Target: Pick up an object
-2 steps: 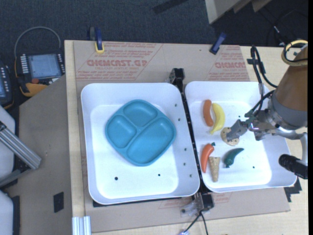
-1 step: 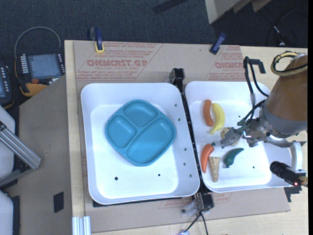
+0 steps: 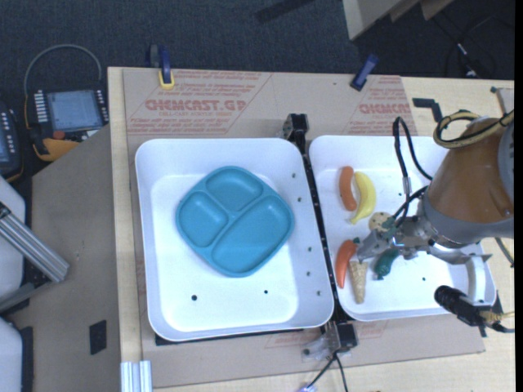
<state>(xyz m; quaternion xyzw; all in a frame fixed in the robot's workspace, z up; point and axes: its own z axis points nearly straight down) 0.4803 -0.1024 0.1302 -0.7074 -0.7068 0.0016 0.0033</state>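
**Arm low over the right bin, hand among the toy food**

Desk (image 3: pixel 245 96): brown board surface carrying two shallow white bins side by side, printed lettering along its far edge.

Left bin (image 3: pixel 163 300): holds a blue divided plate (image 3: pixel 235 220), three compartments, lying flat near the middle, turned a little askew. Nothing else in it except small dark dots on the floor.

Right bin (image 3: pixel 409 300): a cluster of small items toward its 9 o'clock side.
- Yellow banana (image 3: pixel 364 196), curved, toward 11 o'clock of the bin.
- Orange sausage-shaped piece (image 3: pixel 347 184) just beside the banana, at the banana's 9 o'clock, touching or nearly so.
- Orange carrot (image 3: pixel 345 262) near the bin's left wall, at about 8 o'clock, lying lengthwise.
- Pale cone (image 3: pixel 359 282) just beside the carrot, at the carrot's 4 o'clock, pointed end toward the near rim.
- Teal object (image 3: pixel 384 263) at the cone's 2 o'clock, right by the hand.

Arm (image 3: pixel 478 186): grey with orange band, enters from 3 o'clock and covers much of the right bin's right half. Black cable loops over it.

Hand (image 3: pixel 382 242): low over the bin, between the banana and the cone, immediately above the teal object. Metal parts are cluttered; cannot tell whether the hand is open or closed, or whether it grips anything.
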